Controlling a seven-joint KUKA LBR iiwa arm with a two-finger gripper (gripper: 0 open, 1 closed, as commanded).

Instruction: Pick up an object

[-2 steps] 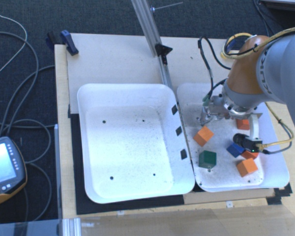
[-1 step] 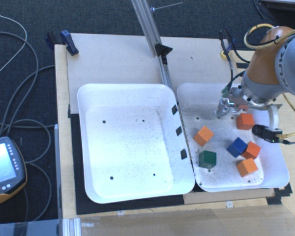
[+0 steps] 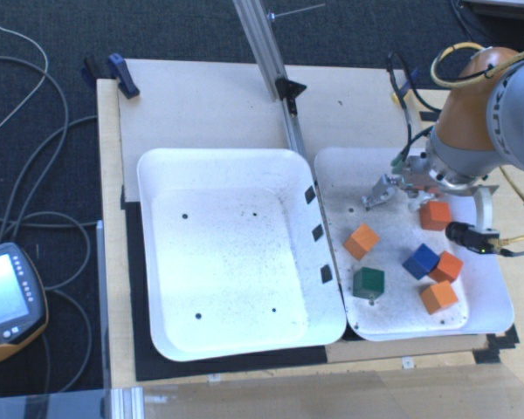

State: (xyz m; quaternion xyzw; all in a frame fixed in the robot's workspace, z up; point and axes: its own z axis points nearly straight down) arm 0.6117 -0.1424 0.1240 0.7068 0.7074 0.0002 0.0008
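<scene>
At the lower right of the frame, colored blocks such as the green block (image 3: 368, 282) lie loose in the right bin (image 3: 332, 182), ready for picking, and farther up the end effector (image 3: 386, 190) hangs above them, spread, pinching nothing.

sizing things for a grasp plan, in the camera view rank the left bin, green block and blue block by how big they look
1. left bin, by far the largest
2. green block and blue block: these look alike, so no ranking between them

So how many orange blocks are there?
4, all in the right bin: one left of the rest, one beside the arm, one touching the blue block, one nearest the front. The arm may hide more.
</scene>
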